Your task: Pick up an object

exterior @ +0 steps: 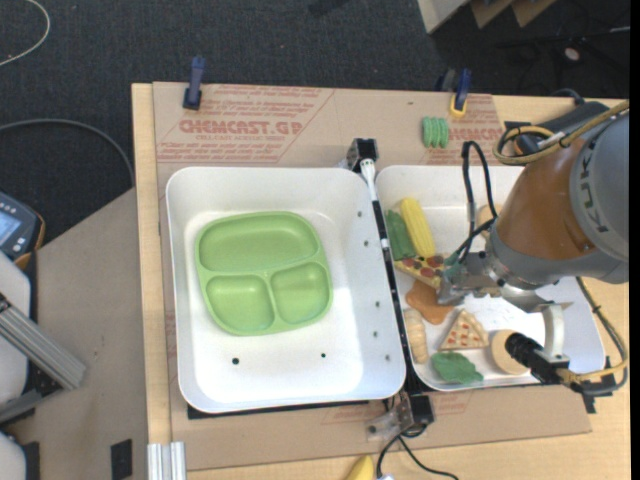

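Bench (250, 118) of brown board, w/ red print near the top, bearing two white bins side by side. Left bin (190, 268) holds a green divided plate (265, 271), three compartments, lying flat approx. in the middle. Right bin (580, 353) partly covered by the arm (560, 213), grey w/ orange band, reaching in from the right and bent down over the bin's centre. Gripper (462, 280) low over the toy food, just beside the pizza pieces; cannot tell the state of the jaws, hidden under the wrist. Nothing seen between them.

Things to pick, all in the right bin: corn cob (417, 228), yellow, lying lengthwise near the left wall, touching a green vegetable (399, 236) on its left. Below them a pizza slice (420, 268), then a brown flat piece (430, 308). Second pizza slice (462, 333) nearer the front, a green leafy piece (457, 368) just below it, a tan round piece (500, 353) at its right.

Outside the bins: small green ridged item (435, 132) on the board near the top, blue clamps (193, 80) at the back edge.
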`<state>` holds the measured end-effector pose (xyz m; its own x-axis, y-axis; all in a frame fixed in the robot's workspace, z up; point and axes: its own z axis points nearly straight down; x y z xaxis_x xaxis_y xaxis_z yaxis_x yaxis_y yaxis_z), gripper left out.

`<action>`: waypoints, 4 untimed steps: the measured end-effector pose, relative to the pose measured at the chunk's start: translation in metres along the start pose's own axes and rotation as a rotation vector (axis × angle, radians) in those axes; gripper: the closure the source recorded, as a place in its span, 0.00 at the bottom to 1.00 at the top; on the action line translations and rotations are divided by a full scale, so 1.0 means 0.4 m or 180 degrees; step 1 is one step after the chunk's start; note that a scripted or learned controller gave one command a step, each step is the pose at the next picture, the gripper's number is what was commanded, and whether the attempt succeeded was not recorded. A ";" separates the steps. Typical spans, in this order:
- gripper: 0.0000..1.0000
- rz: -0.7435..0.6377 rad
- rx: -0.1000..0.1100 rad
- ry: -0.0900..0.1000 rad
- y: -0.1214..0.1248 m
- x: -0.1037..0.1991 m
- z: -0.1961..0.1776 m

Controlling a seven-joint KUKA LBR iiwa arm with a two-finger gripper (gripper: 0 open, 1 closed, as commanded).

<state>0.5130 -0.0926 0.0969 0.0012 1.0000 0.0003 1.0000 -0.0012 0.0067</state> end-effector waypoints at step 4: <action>1.00 -0.0015 0.0044 0.0006 -0.085 0.245 -0.346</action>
<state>0.4782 0.0053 0.2350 -0.0036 1.0000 0.0022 1.0000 0.0036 -0.0073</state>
